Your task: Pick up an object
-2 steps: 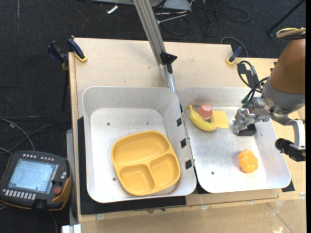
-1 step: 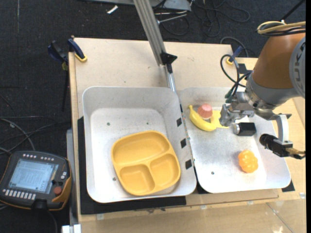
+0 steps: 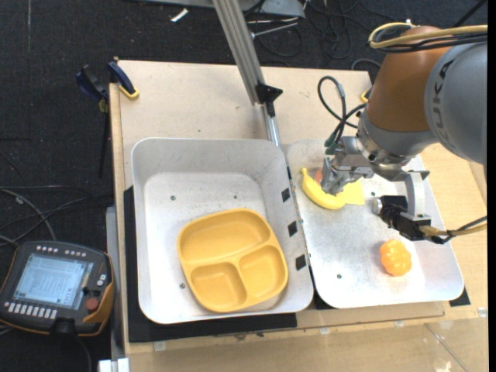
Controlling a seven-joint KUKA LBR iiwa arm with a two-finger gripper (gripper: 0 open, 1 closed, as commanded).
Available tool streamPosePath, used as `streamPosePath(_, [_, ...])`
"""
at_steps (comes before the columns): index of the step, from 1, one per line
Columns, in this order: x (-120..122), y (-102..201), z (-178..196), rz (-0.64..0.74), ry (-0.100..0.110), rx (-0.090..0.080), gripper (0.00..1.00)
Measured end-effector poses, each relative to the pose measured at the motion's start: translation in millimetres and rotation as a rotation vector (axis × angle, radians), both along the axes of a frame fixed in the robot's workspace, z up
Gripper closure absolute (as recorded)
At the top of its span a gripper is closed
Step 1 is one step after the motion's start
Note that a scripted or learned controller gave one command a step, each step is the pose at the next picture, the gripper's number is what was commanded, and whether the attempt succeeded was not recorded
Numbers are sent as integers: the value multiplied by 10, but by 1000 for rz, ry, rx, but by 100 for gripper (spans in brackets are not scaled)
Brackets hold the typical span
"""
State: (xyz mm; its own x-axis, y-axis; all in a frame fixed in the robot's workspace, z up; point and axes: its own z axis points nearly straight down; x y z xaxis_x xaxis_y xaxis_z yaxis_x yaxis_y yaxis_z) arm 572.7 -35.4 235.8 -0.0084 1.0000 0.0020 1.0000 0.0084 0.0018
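A yellow banana [image 3: 319,194] lies near the left wall of the right bin [image 3: 356,285], toward the back. My gripper [image 3: 334,183] is down on it from the right, its dark fingers at the banana's upper right part. A pale yellow flat piece [image 3: 353,194] shows just right of the banana, under the gripper. A small reddish bit [image 3: 318,176] peeks out behind the banana. An orange-yellow bell pepper [image 3: 396,258] sits apart, toward the front right of the same bin.
The left bin [image 3: 155,177] holds a yellow three-part tray [image 3: 232,260]. A slanted metal pole [image 3: 246,53] rises behind the bins. The arm's cable and black bracket [image 3: 403,211] hang over the right bin's middle. A teach pendant [image 3: 54,285] lies off the bench at left.
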Motion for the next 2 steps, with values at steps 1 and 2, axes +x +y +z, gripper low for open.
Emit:
streamPosePath(1, [32,516,-109,-1,4,-1,100])
streamPosePath(2, [113,1112,-2,0,0,1,100])
